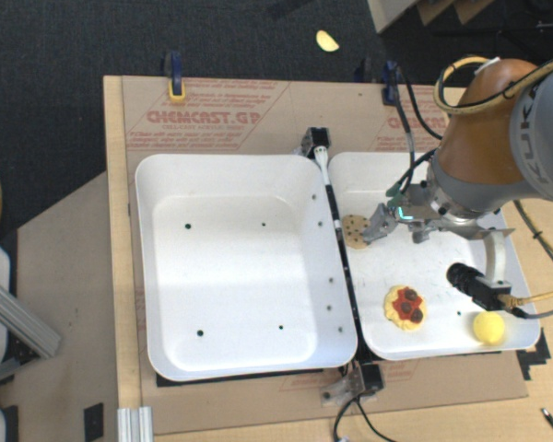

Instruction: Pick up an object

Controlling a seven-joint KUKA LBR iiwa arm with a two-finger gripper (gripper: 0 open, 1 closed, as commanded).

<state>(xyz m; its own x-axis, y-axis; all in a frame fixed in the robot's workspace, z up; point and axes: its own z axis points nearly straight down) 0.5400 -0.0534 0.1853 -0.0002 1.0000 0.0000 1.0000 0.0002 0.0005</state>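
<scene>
arm point(525, 136): grey shell, rounded joint housing, dark lettering partly visible on the side
band point(484, 122): wide orange section above the wrist
wrist point(452, 205): grey metal flange, small teal-lit spot
cables point(415, 127): black leads plus a yellow loop over the orange section
fingers point(378, 226): grey, slim

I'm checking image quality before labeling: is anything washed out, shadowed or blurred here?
Camera view: the left bin is brightly lit, its floor nearly washed out; the arm shades the right bin beneath it; the tool looks slightly soft, while the cookie and small pizza stay legible.
</scene>
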